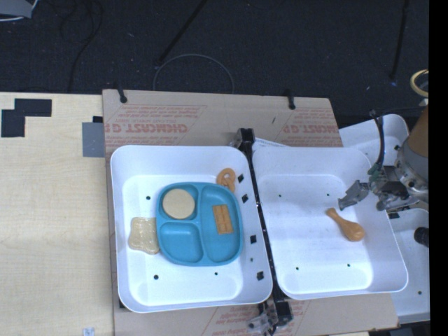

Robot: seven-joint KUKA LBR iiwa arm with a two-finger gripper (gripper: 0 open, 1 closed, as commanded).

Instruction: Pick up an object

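A small tan wooden spoon (pixel 346 225) lies on the floor of the right bin (pixel 308 271), near its right wall. My gripper (pixel 372 197) hovers just above and to the right of the spoon, over the bin's right edge. It is open, and nothing sits between its fingers (pixel 352 194). In the left bin (pixel 133 285) a blue divided tray (pixel 192 243) holds a round beige biscuit (pixel 178 203) and an orange cracker (pixel 223 219). A pale toast-shaped piece (pixel 144 234) rests against the tray's left side. A tan pretzel-like ring (pixel 226 178) lies at the tray's upper right.
A black divider (pixel 256 215) runs between the two bins. Both bins sit on a cardboard sheet (pixel 210 121) over the light wooden bench (pixel 49 208). White arm hardware and cables (pixel 388 138) crowd the right bin's right side.
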